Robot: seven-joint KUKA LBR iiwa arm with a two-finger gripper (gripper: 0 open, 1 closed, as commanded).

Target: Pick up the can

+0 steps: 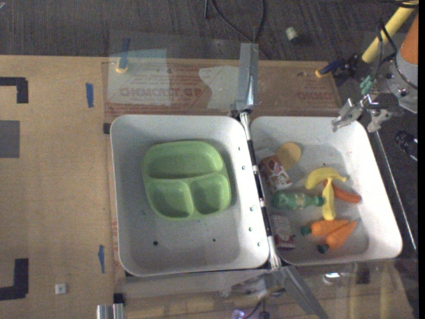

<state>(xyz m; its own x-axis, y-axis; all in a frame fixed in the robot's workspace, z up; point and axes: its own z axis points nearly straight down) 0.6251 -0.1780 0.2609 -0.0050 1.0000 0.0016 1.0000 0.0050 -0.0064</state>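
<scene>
gripper (362,111) is hovering at two o'clock over the right bin (385,208), fingers looking spread, holding nothing. can (275,171) is lying tipped against that bin's left wall, at nine o'clock, a cookie (289,153) just beside it, likely crowding any grasp. green tray (187,179) is sitting in the left bin (126,191).

The grey arm with its orange band (410,42) enters at the upper right corner of the camera view, most of it cut off by the frame edge. Its wrist points down and to the left. The metal two-finger claw (362,111) sits at the wrist's lower end, raised, its pale fingers (345,116) splayed apart with a clear gap between them and nothing held.
</scene>
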